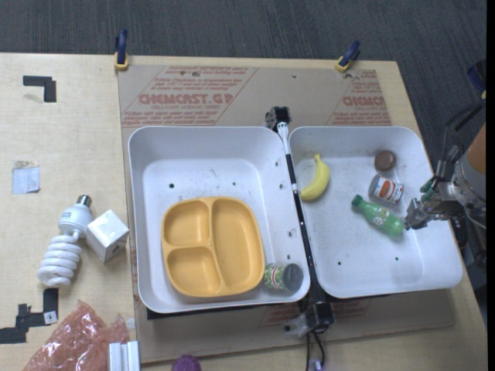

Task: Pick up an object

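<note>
A dark grey carpet (232, 10) lies beyond the bench, up and left of the claw (424, 204). Far to the claw's left, a pale wooden benchtop (54, 145) carries a brown printed cardboard sheet (193, 95), held by two blue clamps (121, 49).

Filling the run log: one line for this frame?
gripper over right bin edge | near green bottle | nothing visibly held | banana untouched
</note>
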Tool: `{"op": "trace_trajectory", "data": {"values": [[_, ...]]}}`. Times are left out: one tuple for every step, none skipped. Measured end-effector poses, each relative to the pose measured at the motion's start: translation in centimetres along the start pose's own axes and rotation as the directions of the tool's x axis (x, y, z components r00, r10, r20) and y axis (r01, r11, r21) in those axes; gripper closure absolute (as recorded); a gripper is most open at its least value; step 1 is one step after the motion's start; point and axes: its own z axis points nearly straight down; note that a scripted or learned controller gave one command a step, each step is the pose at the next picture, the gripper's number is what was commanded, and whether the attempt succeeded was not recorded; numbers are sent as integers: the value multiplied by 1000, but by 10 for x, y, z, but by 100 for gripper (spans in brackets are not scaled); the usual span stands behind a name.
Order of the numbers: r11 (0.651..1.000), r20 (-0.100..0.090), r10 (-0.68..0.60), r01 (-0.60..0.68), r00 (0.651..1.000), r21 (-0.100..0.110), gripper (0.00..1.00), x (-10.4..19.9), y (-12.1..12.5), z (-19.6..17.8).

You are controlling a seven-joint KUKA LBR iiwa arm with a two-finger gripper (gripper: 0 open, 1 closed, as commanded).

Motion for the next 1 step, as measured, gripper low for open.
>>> {"op": "trace_trajectory", "data": {"values": [[1000, 0, 1, -1, 1000, -1, 0, 40, 42, 116]]}}
